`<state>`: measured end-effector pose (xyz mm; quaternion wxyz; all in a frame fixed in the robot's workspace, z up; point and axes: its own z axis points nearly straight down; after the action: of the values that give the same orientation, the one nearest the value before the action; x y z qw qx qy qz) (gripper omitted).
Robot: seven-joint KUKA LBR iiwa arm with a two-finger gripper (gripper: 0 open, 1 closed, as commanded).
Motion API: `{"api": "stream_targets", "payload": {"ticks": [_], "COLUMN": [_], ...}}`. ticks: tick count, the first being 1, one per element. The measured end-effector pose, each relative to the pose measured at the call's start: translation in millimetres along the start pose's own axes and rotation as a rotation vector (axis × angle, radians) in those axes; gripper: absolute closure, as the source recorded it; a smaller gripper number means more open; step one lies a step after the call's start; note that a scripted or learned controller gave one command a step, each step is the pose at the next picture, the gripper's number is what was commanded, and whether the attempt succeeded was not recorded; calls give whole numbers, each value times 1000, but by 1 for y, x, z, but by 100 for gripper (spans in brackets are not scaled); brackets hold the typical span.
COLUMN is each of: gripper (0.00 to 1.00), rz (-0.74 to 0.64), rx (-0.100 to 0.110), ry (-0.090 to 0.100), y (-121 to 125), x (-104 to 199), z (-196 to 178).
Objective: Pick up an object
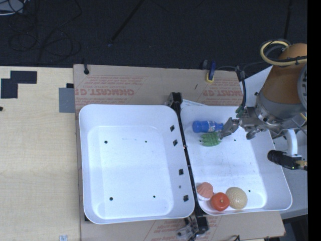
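Note:
In the right bin (273, 185), a blue bottle (204, 126) lies on its side near the far left corner. A small green object (210, 140) rests just in front of it. My gripper (231, 126) hangs low over the far part of this bin, just right of the bottle and the green object. Whether it touches either one is unclear. A pink object (204, 189), a red ball (219, 201) and a beige ball (236, 197) sit together at the bin's near edge.
The left bin (90, 134) lies beside the right one, with a black divider (183, 149) between them. Both rest on a cardboard sheet (130, 84). The grey arm with its orange band (283, 79) comes in at the right, with cables around it.

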<state>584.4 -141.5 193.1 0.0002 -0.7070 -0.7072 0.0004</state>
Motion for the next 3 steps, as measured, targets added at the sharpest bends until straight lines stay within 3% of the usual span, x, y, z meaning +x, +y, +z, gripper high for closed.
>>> {"api": "stream_targets", "payload": {"ticks": [1,2,3], "gripper": [0,0,0], "rz": [4,3,3], "rx": [-9,0,-2], "ry": [-5,0,0], "y": [0,-49,-111], "x": [-54,-74,-73], "z": [-100,-127,-174]}}
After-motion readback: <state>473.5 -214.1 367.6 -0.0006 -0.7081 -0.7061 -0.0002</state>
